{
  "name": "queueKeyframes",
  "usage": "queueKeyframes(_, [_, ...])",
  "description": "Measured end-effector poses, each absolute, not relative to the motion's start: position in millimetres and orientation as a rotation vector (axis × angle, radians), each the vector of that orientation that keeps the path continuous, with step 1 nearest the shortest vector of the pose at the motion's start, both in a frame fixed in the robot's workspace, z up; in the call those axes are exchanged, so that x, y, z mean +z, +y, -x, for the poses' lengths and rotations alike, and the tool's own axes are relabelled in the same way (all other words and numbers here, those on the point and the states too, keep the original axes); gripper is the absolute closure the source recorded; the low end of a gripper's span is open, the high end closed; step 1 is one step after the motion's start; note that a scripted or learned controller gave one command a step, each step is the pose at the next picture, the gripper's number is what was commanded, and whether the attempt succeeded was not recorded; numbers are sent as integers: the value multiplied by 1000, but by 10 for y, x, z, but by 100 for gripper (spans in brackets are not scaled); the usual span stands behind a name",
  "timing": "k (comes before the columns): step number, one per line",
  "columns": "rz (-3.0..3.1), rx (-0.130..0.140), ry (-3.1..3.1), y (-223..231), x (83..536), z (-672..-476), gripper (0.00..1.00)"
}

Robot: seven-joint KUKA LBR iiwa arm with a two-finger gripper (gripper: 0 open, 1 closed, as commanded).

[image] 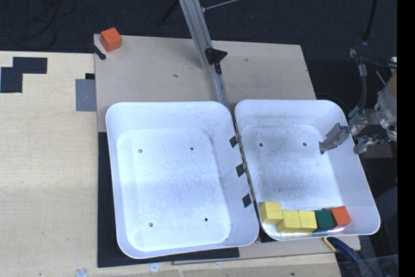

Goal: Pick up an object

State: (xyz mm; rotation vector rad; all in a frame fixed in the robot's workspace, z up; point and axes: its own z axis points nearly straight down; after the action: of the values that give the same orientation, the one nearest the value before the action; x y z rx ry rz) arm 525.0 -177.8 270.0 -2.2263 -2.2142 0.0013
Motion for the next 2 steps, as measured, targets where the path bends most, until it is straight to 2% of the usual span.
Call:
queueKeyframes(1, [2217, -3, -2227, -1347, 2923, -5186, 0])
queueKeyframes(2, [2223, -5, -2228, -1281, 3390, -5991, 0])
